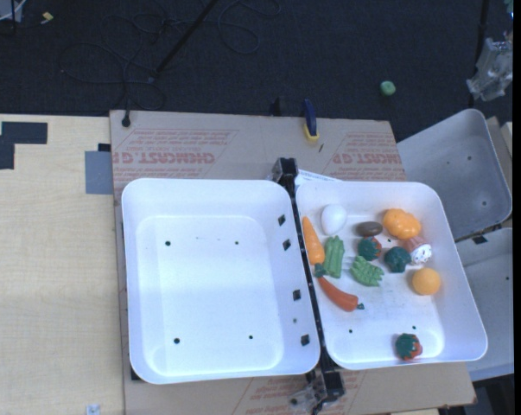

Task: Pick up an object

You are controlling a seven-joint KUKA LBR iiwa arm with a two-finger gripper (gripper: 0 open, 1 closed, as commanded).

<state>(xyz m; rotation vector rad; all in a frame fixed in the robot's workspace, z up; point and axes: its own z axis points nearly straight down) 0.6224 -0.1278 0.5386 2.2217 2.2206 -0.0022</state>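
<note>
Over in the right shallow white plastic bin point(467, 318), toy foods lie clustered. The small red-and-green plastic berry point(407, 346) sits alone near the front wall, so I'd aim there and descend straight. My gripper point(493, 69) hangs at the far right; parted or closed, I can't tell.

One fixed camera looks down from above the desk point(44, 258) at a slight slant, far enough back to take in both white bins whole: the left bin point(143, 206) and the right bin point(454, 258) sit in the lower middle, with dark floor point(243, 50) across the top of the picture.
</note>
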